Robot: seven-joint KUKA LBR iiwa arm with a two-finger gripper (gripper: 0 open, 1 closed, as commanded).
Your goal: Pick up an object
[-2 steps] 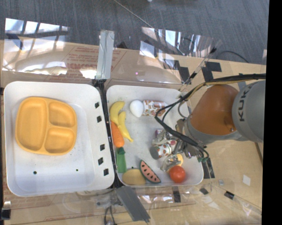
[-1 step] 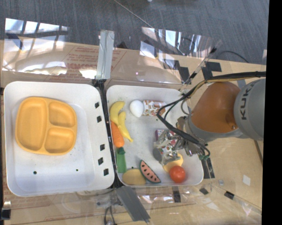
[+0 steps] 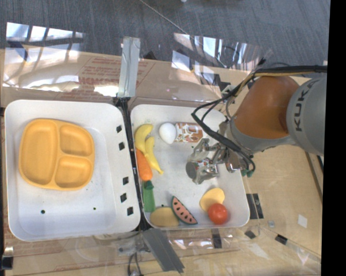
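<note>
1. In the right bin (image 3: 238, 205), the gripper (image 3: 203, 167) is seen low over the white floor, near the middle of the bin, with the grey arm and its orange band reaching in from the right side of the view.
2. The state of the gripper cannot be told from this view (the metal parts are seen from above as one grey cluster), and no object can be seen held by it.
3. No single object is named by the task, so the nearest ones are considered. The yellow piece (image 3: 213, 197) lies just below the gripper in the view, toward the near edge of the bin, and the red tomato (image 3: 218, 213) is touching it on the lower side.
4. The small carton (image 3: 188, 132) lies above the gripper, near the far wall, with the white egg (image 3: 167, 133) just beside it on the left.
5. The banana (image 3: 145, 145) and the carrot (image 3: 144, 165) are placed well apart from the gripper, along the left wall; their long axes run roughly from the far wall toward the near one.
6. The watermelon slice (image 3: 183, 211) rests near the lower wall, to the left of the tomato.
7. It is judged that the yellow piece is the closest candidate, so a short move toward the near edge would be needed.
</note>
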